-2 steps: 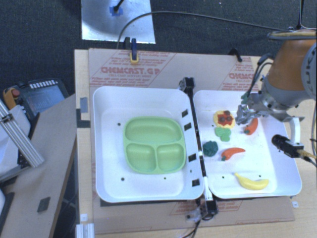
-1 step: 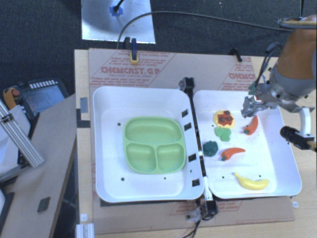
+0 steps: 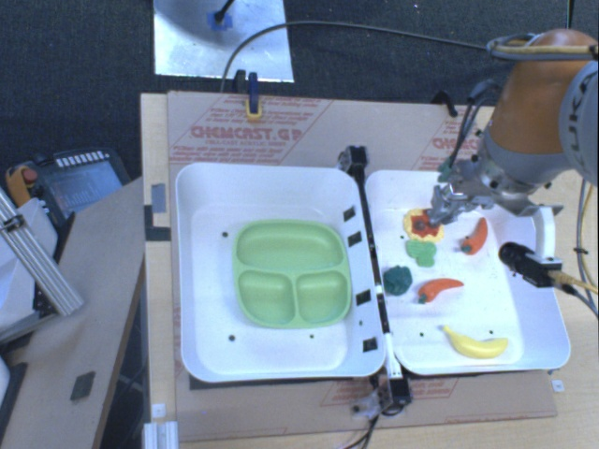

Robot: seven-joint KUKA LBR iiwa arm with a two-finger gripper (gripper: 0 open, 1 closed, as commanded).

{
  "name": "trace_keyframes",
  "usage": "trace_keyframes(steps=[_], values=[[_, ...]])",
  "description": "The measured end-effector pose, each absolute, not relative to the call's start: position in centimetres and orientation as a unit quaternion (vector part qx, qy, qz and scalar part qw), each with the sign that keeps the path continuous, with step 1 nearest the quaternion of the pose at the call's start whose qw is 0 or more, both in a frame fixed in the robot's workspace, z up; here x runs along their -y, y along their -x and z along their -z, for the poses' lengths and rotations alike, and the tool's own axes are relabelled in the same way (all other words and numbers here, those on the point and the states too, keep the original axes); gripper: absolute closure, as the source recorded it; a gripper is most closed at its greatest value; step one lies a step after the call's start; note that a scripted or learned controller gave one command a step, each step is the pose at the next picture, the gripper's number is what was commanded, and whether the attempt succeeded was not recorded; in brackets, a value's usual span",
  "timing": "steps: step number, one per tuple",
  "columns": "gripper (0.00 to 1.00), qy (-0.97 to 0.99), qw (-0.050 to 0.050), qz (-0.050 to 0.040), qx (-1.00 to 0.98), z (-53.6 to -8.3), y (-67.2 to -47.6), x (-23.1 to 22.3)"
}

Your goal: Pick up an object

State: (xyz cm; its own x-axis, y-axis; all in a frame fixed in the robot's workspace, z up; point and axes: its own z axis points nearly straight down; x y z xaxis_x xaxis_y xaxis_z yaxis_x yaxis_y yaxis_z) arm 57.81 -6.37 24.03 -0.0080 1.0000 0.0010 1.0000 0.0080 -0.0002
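Hovering low over the far part of the right bin, the gripper has its tip right at a small yellow toy with a red patch; whether it is pinching that piece I cannot tell, since the metal of the wrist hides the tip from this slant. That yellow piece lies near the bin's inner wall, and it looks like moulded plastic play food — light, stiff and smooth, so likely to slide or skitter if pressed off-centre; a hold across its narrow middle, straight down, seems the safest. Just below it sits a green leafy piece, nearly touching, which may get nudged. A dark green broccoli-like toy lies nearer the bin divider, knobbly and probably easier to pinch. Two red-orange peppers — one just right of the gripper, one lower down — are slim and tapered, best taken across the thick end. The yellow banana rests well apart at the near edge, curved and slick. In the left bin lies a green divided plate, too broad and flat for this kind of hold.
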Motion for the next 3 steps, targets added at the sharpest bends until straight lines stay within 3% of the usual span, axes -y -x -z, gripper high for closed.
trace_keyframes(steps=[1,2,3], values=[[1.0,0.704,0.001,0.0005,0.711,-22.7,-57.8,0.9],[1.0,0.703,0.0,0.001,0.711,-22.8,-59.0,-4.7],[1.0,0.704,0.001,-0.0002,0.711,-21.6,-58.6,-10.0]])
